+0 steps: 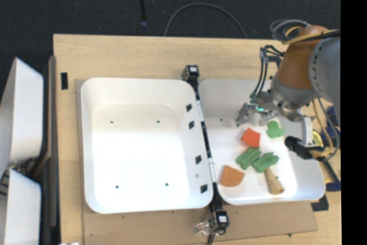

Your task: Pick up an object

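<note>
Dark carpet surrounds a wooden bench [143,57] bearing two white bins; the right bin [221,100] holds every object. Taking the red block [250,137] as landmark: the gripper [256,112] hangs just above it, toward the bin's far side, and whether it is clenched I cannot tell. Green pieces [257,160] crowd just below the block, an orange wedge [231,176] lower left. Descending off-centre, it could nudge the block into its neighbours.

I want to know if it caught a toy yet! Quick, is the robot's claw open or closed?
Gripper: cannot be told from this view; it hangs over the right bin, no toy seen in it.
</note>
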### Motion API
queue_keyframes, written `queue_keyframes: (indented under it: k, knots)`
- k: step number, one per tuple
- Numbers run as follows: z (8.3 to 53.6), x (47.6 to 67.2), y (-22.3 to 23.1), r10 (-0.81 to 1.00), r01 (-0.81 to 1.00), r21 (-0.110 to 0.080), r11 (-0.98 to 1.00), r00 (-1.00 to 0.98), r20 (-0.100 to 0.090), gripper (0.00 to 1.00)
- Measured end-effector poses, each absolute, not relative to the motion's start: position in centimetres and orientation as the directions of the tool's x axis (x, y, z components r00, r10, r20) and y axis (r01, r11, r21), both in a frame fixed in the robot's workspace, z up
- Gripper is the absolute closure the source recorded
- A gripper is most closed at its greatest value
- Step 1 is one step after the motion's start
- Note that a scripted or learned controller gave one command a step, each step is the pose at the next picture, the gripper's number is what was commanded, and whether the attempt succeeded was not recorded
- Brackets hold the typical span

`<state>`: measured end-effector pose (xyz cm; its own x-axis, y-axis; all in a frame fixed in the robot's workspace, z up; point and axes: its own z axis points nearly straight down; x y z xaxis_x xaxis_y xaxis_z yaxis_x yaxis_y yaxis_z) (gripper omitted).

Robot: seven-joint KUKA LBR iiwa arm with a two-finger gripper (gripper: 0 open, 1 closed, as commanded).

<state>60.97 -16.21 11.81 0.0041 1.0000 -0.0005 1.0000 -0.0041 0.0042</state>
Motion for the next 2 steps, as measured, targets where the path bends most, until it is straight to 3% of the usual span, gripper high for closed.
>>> queue_keyframes:
  k: [1,2]
  knots:
    - [10.0,54.0,-12.4,1.0,1.0,-0.007,-0.001,0.001,0.002,0.0]
    - [11.2,54.5,-12.7,1.0,1.0,0.004,-0.009,0.009,0.0,1.0]
